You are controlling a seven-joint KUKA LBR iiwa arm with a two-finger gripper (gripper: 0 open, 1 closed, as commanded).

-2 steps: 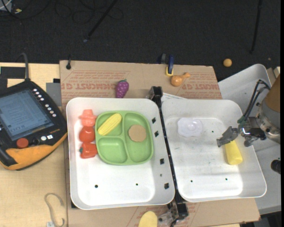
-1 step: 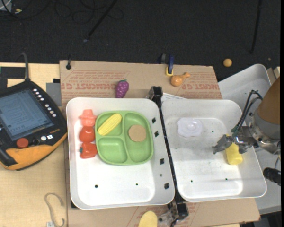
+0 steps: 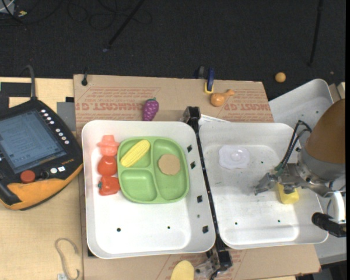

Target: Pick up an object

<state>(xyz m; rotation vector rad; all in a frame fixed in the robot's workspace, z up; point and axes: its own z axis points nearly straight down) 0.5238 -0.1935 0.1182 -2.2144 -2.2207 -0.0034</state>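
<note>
Currently I judge the step in hand to be the closing-in on a target in the right-hand shallow white bin (image 3: 245, 238). To do it well I would want the tool centred squarely over the object, brought straight down, and not clamped until the object sits plainly between the tips; a glancing contact would likely just push it along the smooth floor.

The grey two-finger gripper (image 3: 278, 182) sits low over the right side of that bin, below the arm's orange band (image 3: 332, 136). I can make out a dark prong reaching left, but I cannot tell how far apart the tips stand, nor whether anything is held.

A small yellow block (image 3: 289, 196) lies just beside the tool, at its lower right, either touching it or very near; I cannot say which. I take it as the likeliest target.

Further left in the same bin is a clear, round plastic piece (image 3: 233, 156), well apart from the tool.

The left white bin (image 3: 140, 232) holds a green sectioned plastic tray (image 3: 146, 185) carrying a yellow toy corn cob (image 3: 134, 152) and a tan round disc (image 3: 169, 164), with red and orange toy pieces (image 3: 107, 167) alongside.
</note>
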